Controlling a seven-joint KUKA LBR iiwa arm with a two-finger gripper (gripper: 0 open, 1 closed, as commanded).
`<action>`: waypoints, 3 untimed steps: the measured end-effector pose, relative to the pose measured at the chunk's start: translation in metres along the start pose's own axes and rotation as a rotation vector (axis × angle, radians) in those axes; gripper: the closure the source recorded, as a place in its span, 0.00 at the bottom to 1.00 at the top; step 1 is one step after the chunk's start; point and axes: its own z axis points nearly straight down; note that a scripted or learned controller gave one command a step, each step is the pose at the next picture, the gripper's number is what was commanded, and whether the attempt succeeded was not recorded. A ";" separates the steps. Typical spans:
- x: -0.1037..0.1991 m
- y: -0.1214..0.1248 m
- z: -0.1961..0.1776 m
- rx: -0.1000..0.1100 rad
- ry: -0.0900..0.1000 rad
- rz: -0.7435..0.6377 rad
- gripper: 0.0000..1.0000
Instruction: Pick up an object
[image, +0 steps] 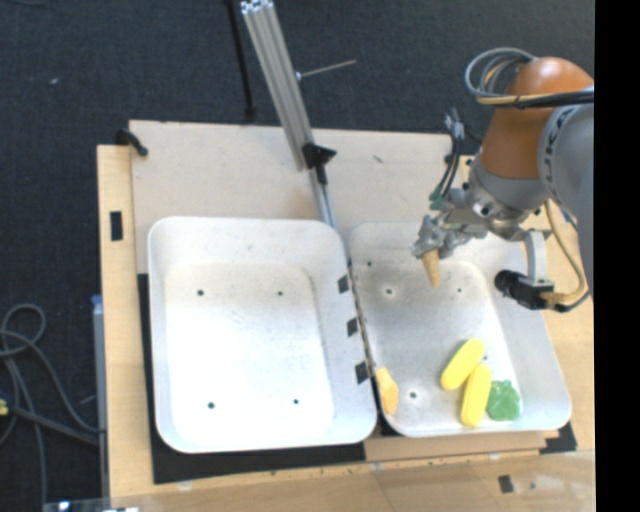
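My gripper (433, 250) hangs over the back part of the right bin (520, 330), reaching in from the right. A small tan-orange piece (431, 269) sticks down from between its fingers, and the gripper is shut on it. Near the bin's front lie two yellow oblong pieces (461, 364) (476, 394) side by side. A green piece (504, 400) rests against the second one. Another small orange piece (386, 390) lies at the bin's front left corner.
The left bin (170, 300) sits beside the right one, their rims touching at the middle. A slanted metal pole (285, 90) rises behind the bins. Black cable (525, 285) loops off the wrist over the right bin's right rim.
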 end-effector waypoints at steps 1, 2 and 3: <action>-0.001 0.002 -0.055 -0.002 0.000 -0.001 1.00; 0.037 -0.025 -0.051 0.006 0.000 -0.002 1.00; 0.082 -0.050 -0.052 0.006 0.001 -0.004 1.00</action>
